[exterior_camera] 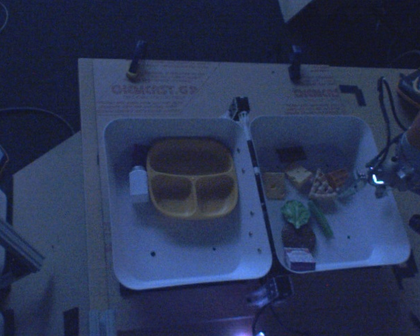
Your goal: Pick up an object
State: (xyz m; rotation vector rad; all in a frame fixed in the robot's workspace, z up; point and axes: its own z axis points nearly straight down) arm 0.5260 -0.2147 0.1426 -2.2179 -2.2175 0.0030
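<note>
Several small toy foods are crowded in the right bin (385, 219): a pizza slice (325, 185) near the bin's right side, a pale wedge (299, 177) and a tan square (274, 185) to its left, a dark block (291, 154) behind them, a green leafy piece (295, 213), a green stick (320, 220) and a dark boxed item (299, 246) nearer the front. The gripper (367, 179) is seen at the right wall, just beside the pizza slice. Whether its fingers are apart or together cannot be told in the dim light, and nothing is seen held. Risks, as judged: the slice lies flat and could be pushed into its neighbours instead of being pinched; the bin wall could be clipped. The left bin (119, 208) bears a yellow divided tray (190, 176) and a small white bottle (138, 183), well apart from the arm.
</note>
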